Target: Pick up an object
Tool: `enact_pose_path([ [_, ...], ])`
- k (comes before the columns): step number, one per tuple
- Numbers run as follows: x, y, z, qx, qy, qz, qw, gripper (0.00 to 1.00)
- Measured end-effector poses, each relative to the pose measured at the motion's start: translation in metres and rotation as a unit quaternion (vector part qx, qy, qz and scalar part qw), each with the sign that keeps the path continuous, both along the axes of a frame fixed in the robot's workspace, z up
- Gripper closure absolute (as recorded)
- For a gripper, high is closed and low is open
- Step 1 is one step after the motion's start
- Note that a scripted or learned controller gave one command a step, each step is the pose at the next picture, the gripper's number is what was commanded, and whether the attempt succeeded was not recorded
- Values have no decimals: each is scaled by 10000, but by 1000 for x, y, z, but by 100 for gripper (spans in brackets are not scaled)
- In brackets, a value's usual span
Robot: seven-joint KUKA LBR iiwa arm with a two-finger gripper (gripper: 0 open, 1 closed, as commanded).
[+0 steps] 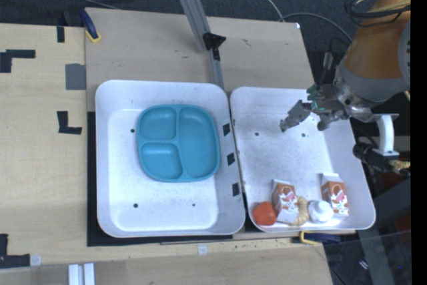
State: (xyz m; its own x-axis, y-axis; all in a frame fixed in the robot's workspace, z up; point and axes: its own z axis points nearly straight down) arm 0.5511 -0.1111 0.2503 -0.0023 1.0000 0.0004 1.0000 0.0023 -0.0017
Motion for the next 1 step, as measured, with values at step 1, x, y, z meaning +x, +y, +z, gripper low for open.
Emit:
enact_pose_path([
  [1, 0, 0, 0, 0, 0, 1, 10000, 0],
])
